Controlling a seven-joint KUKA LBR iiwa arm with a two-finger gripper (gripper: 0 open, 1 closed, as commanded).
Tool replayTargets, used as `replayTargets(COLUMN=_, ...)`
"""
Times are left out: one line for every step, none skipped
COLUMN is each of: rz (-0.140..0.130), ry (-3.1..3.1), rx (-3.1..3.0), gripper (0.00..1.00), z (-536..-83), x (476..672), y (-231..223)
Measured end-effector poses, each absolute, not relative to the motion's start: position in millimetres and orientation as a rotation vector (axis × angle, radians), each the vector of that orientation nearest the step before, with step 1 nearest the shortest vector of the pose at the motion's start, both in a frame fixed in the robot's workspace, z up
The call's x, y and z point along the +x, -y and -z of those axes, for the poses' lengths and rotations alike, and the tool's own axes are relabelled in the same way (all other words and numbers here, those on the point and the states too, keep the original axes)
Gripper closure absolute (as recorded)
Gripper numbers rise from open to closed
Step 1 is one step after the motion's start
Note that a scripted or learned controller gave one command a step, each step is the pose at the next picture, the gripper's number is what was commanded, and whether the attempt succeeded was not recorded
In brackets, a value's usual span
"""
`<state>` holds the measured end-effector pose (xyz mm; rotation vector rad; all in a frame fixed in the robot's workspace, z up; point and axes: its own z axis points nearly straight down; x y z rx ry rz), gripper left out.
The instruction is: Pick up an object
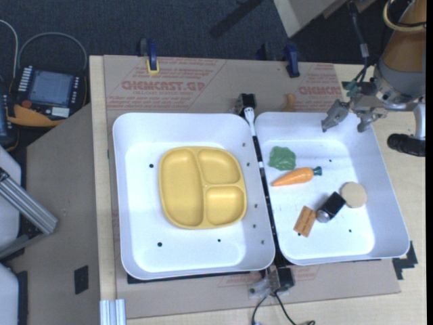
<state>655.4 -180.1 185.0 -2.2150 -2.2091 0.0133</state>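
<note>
Fingers [333,118] of your gripper [350,117] were spread wide over the right bin's [385,202] far edge, holding nothing; the carrot [294,177], orange with a green stem, lay in that bin beside a green leaf [282,158]

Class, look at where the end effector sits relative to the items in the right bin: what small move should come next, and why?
Probably move toward the carrot: the end effector hangs open over the right bin's far edge, holding nothing, with the items lying nearer the bin's middle.

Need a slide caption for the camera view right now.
Open hand above right bin's far edge; carrot among items inside.
</note>
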Motion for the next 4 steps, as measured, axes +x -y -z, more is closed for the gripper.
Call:
replayTargets(rz=0.000, ry=2.222, rx=-2.221, gripper=0.00, z=-194, x=658.9, y=180)
replayTargets(rz=-0.005, ry=2.219, rx=-2.218, gripper=0.00, z=-132, x=660.5, y=182)
replayTargets(rz=-0.006, ry=2.219, rx=-2.216, gripper=0.00, z=-81, x=659.4, y=182)
replayTargets(rz=0.000, ry=2.226, rx=-2.220, gripper=1.00, z=-96, x=661.7, y=182)
